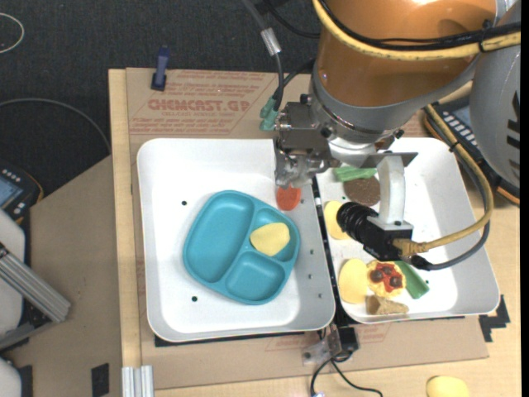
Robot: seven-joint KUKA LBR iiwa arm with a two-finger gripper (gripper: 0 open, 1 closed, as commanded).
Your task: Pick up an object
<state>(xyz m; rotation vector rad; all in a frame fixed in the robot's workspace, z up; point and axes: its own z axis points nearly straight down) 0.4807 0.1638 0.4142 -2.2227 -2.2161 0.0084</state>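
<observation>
My gripper hangs over the right edge of the left bin, just above the blue divided plate. A small orange-red object sits between its fingertips, and the fingers are shut on it. It hangs close over the plate's far right rim. A pale yellow piece lies in the plate's right compartment.
The right bin holds several toy foods: a green piece, a brown round, yellow pieces, a red-topped slice and a tan chunk. The big orange wrist covers the bin's far side.
</observation>
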